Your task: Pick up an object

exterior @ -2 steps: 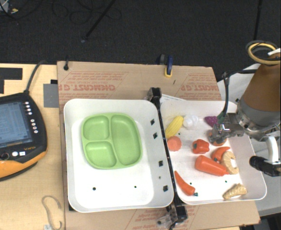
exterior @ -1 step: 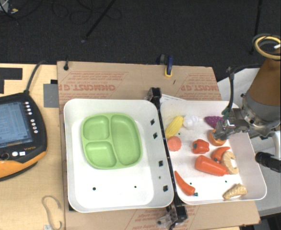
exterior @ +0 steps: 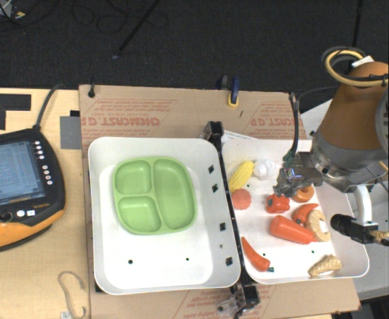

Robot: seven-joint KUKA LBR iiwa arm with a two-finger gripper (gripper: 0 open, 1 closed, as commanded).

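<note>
**Gripper low over the toy food in the right bin**

Toys lie loose across the right-hand shallow white bin (exterior: 354, 261), scattered rather than arranged, which suits a pick of any single piece: a yellow plastic corn cob (exterior: 241, 173) near the divider, a round salmon-pink piece (exterior: 241, 199) just below it, a small red pepper-like piece (exterior: 278, 204), a fat orange carrot (exterior: 290, 230), a slim red chilli with a green stem (exterior: 255, 254) toward the near edge, a beige shell-shaped piece (exterior: 324, 265) at the near right corner, and a small white lump (exterior: 263, 169) beside the corn. The left-hand white bin (exterior: 105, 244) carries a light-green three-compartment plastic tray (exterior: 155, 195), probably a place to drop things.

The grey arm with its orange band reaches in from the right and points its wrist steeply down. Its two-finger gripper (exterior: 289, 182) sits low at the far side of the right bin, just above the small red piece and touching or nearly touching an orange rounded piece (exterior: 304, 193). Whether the tool is parted or closed cannot be told, and nothing is visibly clamped. Likely targets are the small red or orange piece beneath it.
</note>
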